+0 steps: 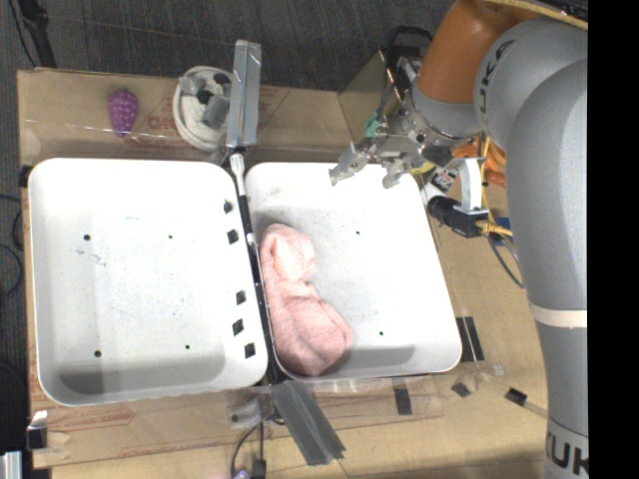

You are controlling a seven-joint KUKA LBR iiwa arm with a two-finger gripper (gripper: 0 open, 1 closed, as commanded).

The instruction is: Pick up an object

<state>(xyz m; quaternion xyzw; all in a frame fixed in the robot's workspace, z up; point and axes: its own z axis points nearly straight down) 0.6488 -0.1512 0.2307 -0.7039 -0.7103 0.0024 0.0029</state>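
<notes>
A pink soft toy or cloth bundle (297, 300) lies in the right bin (399, 267), against its left wall and toward the front. My gripper (370, 169) hangs over the far edge of the right bin, well above and behind the pink bundle. Its two fingers are spread apart, with nothing between them.
The left bin (130, 277) sits beside the right one, split from it by a divider with black clips (240, 297). Behind the bins on the bench are a purple grape-like object (123, 111), a white roll (203, 105) and a grey upright post (245, 93). Cables (459, 208) run at the right.
</notes>
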